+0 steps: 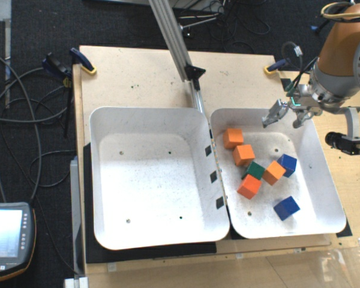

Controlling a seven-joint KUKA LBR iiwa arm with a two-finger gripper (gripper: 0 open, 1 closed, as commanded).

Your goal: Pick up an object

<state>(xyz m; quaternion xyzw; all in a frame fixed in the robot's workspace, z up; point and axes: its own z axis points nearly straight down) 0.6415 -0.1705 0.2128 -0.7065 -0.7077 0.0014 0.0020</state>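
Note:
The right bin [324,185] holds several small blocks. Two orange blocks [233,138] [244,155] lie at its upper left. Below them a green block [254,171] sits between an orange block [275,172] and another orange block [249,186]. One blue block [287,164] lies to the right of that cluster and a second blue block [286,207] lies nearer the front. My gripper [286,116] hovers over the bin's back right corner, open, with nothing between its fingers. It is well above and to the right of the blocks.
The left bin [150,173] stands beside the right one, separated by a shared rim with black clips. A metal rail [171,29] slants down to the bins' back junction. Clamps sit at the bench's back corners [81,62] [276,66].

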